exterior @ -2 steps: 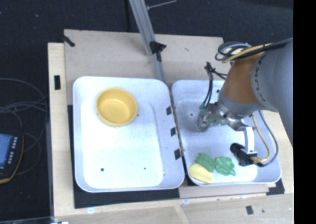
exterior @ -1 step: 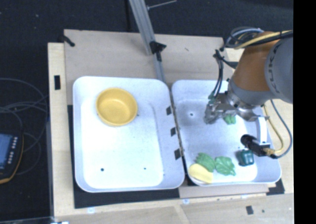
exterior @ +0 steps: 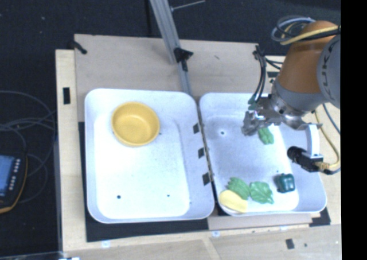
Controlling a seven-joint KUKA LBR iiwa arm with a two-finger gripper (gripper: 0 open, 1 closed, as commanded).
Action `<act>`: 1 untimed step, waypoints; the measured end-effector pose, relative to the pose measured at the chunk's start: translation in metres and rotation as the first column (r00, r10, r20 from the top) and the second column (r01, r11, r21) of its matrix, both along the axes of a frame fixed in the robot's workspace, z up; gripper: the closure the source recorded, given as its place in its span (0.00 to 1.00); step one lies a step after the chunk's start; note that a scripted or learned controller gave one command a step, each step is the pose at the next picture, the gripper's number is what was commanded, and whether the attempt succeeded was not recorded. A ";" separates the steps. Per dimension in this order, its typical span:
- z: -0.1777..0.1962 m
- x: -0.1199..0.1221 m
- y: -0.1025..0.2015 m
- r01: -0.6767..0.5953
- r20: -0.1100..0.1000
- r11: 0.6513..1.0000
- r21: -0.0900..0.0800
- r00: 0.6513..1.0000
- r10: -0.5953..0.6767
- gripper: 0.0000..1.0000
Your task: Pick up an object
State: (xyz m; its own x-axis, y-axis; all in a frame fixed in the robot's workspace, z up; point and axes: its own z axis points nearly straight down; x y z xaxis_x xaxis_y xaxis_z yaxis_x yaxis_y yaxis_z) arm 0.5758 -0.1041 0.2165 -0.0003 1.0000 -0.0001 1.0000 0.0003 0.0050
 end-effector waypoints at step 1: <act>0.063 0.003 0.001 0.000 0.001 1.000 0.000 1.000 0.000 1.00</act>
